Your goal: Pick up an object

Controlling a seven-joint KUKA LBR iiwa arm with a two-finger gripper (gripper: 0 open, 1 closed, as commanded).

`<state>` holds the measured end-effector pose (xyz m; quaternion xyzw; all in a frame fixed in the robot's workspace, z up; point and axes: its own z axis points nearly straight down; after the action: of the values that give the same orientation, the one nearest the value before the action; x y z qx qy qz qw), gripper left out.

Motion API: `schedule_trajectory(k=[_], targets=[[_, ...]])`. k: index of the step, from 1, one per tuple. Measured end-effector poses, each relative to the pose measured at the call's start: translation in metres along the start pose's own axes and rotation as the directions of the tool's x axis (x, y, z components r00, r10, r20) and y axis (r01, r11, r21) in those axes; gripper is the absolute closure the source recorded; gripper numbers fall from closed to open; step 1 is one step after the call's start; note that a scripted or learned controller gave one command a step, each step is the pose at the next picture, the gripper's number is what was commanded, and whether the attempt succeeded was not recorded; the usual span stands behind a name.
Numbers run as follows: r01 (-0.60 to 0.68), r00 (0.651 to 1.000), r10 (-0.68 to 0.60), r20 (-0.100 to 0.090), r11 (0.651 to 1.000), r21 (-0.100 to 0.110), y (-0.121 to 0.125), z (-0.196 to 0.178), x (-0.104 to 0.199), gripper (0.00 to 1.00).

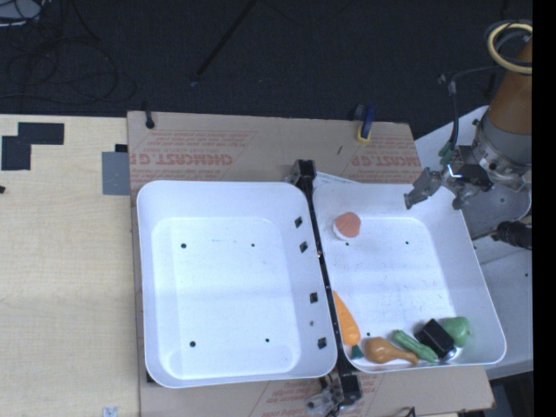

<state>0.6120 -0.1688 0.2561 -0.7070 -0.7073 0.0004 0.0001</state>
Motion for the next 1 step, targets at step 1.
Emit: schedule_trajectory(k=[1], targets=[[0.0, 1.0, 0.0, 0.002, 1.0, -0.023, 0.0351, 0.1352, 0.0494, 0.0]])
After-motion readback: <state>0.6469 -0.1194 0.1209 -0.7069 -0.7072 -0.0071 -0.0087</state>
